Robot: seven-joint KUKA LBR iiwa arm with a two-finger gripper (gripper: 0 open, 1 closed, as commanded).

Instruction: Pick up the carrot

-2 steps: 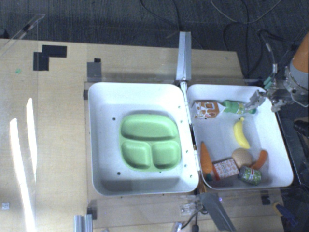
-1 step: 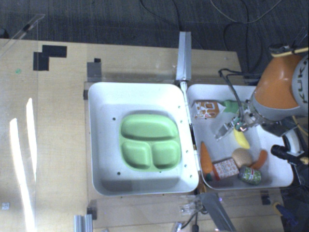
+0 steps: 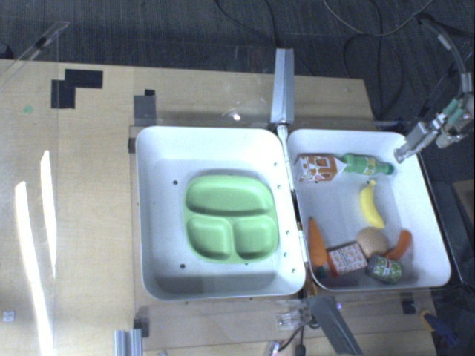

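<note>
The carrot [image 3: 317, 244] is orange and lies lengthwise against the left wall of the right bin [image 3: 415, 199], its tip pointing away from the front edge. A small red patterned box [image 3: 346, 258] touches its lower right side. My gripper [image 3: 407, 151] hangs over the far right corner of the right bin, well away from the carrot and nearest the green bottle [image 3: 367, 165]. Nothing shows between its tips.
The right bin also holds a milk carton [image 3: 318, 167], a banana [image 3: 370, 205], a brown roll [image 3: 372, 240], a sausage [image 3: 401, 245] and a green can [image 3: 384, 269]. A green divided tray [image 3: 230, 215] sits in the left bin [image 3: 159, 199]. A metal divider post [image 3: 283, 87] stands between the bins.
</note>
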